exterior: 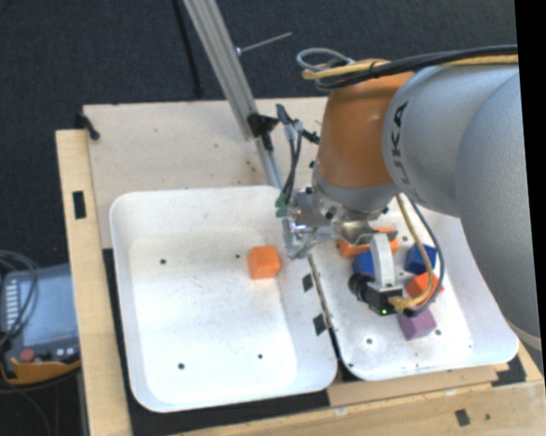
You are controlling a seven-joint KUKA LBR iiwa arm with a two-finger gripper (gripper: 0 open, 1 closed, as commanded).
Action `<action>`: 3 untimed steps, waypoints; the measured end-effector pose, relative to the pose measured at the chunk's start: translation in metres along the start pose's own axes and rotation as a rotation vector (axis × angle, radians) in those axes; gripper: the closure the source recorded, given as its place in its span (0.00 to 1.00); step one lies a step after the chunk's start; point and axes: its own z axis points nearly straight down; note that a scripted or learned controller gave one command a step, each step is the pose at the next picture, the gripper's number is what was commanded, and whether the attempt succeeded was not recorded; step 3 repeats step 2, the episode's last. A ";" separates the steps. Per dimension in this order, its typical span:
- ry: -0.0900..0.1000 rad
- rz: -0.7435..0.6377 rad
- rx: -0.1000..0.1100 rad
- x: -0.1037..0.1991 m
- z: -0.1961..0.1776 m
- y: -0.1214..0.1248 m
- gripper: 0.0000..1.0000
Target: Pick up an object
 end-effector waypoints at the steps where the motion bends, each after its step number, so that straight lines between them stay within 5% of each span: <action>1: 0.002 -0.002 0.000 0.053 -0.002 -0.012 1.00; 2: 0.001 0.006 -0.001 0.049 -0.002 -0.011 0.00; 3: 0.001 0.006 -0.001 0.049 -0.002 -0.011 0.00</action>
